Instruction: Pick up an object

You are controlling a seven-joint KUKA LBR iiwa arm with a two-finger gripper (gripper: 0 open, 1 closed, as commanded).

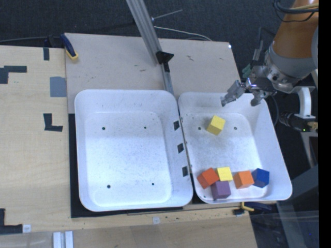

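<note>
My gripper (pixel 240 100) hangs over the far edge of the right bin (pixel 277 154), its two fingers spread open with nothing between them. A yellow cube (pixel 216 124) sits tilted in the bin just below and left of the fingers, apart from them. Along the bin's near edge lie a red-orange cube (pixel 208 177), a smaller yellow cube (pixel 225 173), a purple cube (pixel 221 189), an orange cube (pixel 243 179) and a blue cube (pixel 261 177), packed close together.
The left bin (pixel 78 138) stands beside the right one, with black clips along their shared rim. A slanted metal pole (pixel 146 25) rises behind the bins. A blue and yellow clamp (pixel 70 48) lies at the bench's far left corner.
</note>
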